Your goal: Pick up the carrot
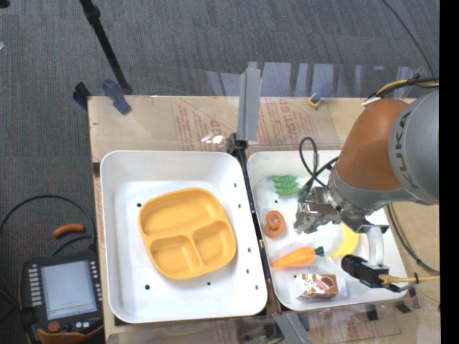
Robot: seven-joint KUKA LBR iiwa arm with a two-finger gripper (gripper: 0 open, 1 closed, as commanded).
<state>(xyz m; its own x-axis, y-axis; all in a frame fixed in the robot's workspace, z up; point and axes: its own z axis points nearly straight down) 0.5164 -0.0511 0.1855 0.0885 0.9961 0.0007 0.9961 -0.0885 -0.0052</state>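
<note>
Near edge, right bin [287, 290]: a small carton [318, 285] is lying at 6 o'clock in the bin. Just beyond it the carrot [292, 258] is lying flat on the bin floor at about 7 o'clock. Its long axis is running 8 to 2, with the tip toward the bin's left wall and the green top toward the centre. Carton and carrot are sitting near each other, seemingly apart.

The hand [310, 219] is hanging above the bin floor at 1 o'clock of the carrot, with nothing showing in it. You cannot tell whether it is wide or narrow. An orange ring [274, 224] is sitting at 9 o'clock of the hand, a yellow piece [348, 241] at 4 o'clock, and green pods [285, 185] farther off at 11.

Judgement: you are working the approach; the grasp is not yet made. You are needing to shift toward 7 o'clock, centre over the carrot's thicker half, and close across its short axis, 11 to 5. The tapered tip is likely to slip, so avoid it. While descending, be keeping clear of the ring and the carton.
</note>
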